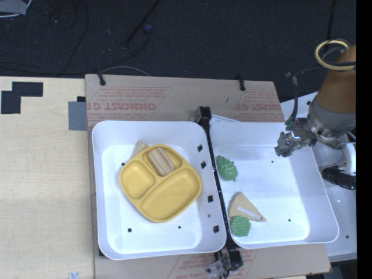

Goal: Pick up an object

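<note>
Objects to pick: three loose things lie in the right shallow white plastic bin, all toward its left side.
Green knobbly toy: a green bumpy round piece sits near the bin's left wall, about midway along it, apart from the other two.
Wedge: a tan wedge-shaped piece with a pale face lies lower down, near the left front corner of that bin.
Second green piece: a smaller green bumpy ball touches the wedge's lower edge, just beside the bin's front left corner.
Tool: the two-finger tool hangs over the upper right part of the right bin, well apart from all three things; nothing shows between its fingers, and whether they are spread or closed I cannot tell.
Arm: the grey arm with its orange band enters from the right edge, above the bin's far right corner.
Left bin: the left shallow white plastic bin holds a yellow three-compartment plastic plate, set at a slant.
Plate contents: a tan ridged oblong piece lies in the plate's upper right compartment.
Bench: both bins rest on a brown cardboard sheet printed with red letters, with the pale wood bench to the left.
</note>
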`<state>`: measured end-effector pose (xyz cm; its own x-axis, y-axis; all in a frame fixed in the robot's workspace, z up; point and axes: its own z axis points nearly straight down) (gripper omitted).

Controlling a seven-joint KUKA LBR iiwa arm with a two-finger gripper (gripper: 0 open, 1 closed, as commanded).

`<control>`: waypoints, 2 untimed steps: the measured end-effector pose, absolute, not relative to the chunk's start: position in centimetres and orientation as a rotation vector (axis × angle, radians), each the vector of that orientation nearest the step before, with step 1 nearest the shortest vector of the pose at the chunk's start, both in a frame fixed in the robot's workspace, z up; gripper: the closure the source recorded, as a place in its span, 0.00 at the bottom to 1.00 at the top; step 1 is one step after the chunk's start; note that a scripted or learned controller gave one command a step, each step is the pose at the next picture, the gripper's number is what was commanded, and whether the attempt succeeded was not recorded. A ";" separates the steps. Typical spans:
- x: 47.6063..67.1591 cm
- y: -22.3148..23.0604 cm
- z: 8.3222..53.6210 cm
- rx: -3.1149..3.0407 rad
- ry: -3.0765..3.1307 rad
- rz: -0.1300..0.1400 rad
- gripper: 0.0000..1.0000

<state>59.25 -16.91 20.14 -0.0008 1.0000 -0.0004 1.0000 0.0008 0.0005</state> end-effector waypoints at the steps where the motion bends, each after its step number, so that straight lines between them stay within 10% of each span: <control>1: 59.9 -17.8 25.4 2.217 2.222 0.001 1.00; 2: 59.7 -12.3 26.0 2.220 2.228 -0.001 1.00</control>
<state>59.73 -12.32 26.03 -0.0036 1.0000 0.0018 1.0000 0.0036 -0.0030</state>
